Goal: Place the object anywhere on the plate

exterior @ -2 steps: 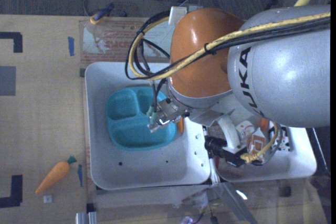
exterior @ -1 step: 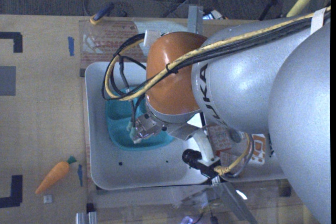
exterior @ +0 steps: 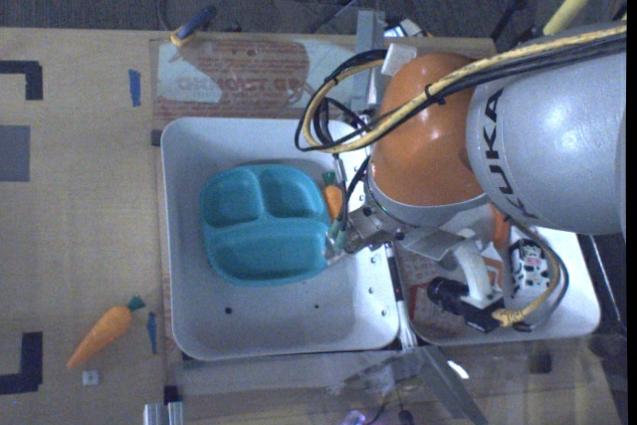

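Tool at the plate's 3 o'clock rim with a carrot beside it; you were at the carry-and-place step, not yet the release.

You had the tool (exterior: 340, 232) low at the 3 o'clock edge of the teal plate (exterior: 264, 224) in the left bin (exterior: 189, 314); a small orange carrot (exterior: 333, 199) stood at that rim, touching or just beside the tool, and you could not tell whether the tool was wide, narrow or holding it, since the wrist hid the tips; judging from this, the carrot sat at the edge, not clearly on the plate; the next move called for a shift toward 9 o'clock over a compartment before letting go; a second carrot (exterior: 100, 335) lay on the surface at 7 o'clock, well apart.
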Robot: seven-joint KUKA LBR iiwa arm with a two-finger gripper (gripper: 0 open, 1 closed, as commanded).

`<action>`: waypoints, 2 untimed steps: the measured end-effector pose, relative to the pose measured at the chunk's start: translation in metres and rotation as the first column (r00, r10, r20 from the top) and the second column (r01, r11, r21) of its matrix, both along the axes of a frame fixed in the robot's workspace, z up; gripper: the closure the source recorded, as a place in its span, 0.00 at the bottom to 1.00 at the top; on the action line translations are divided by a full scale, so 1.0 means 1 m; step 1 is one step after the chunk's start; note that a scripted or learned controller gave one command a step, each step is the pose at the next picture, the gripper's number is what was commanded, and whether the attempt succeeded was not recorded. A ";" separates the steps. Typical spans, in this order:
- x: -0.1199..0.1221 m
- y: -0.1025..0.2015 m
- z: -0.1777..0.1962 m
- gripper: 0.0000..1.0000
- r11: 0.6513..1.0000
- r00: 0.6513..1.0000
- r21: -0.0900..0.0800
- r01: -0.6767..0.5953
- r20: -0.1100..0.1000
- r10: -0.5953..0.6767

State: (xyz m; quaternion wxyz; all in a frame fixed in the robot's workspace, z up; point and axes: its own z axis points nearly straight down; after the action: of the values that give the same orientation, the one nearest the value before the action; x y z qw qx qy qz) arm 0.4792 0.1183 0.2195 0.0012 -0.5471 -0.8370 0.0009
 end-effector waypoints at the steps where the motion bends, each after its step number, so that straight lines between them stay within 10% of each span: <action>1: 0.000 0.073 0.005 1.00 0.971 0.971 0.001 -0.241 0.005 0.241; 2: 0.018 0.059 0.013 1.00 1.000 1.000 0.000 -0.021 0.005 0.021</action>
State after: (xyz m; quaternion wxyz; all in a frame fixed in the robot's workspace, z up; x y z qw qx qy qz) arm 0.4973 0.1770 0.2323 -0.0008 -0.5384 -0.8427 -0.0005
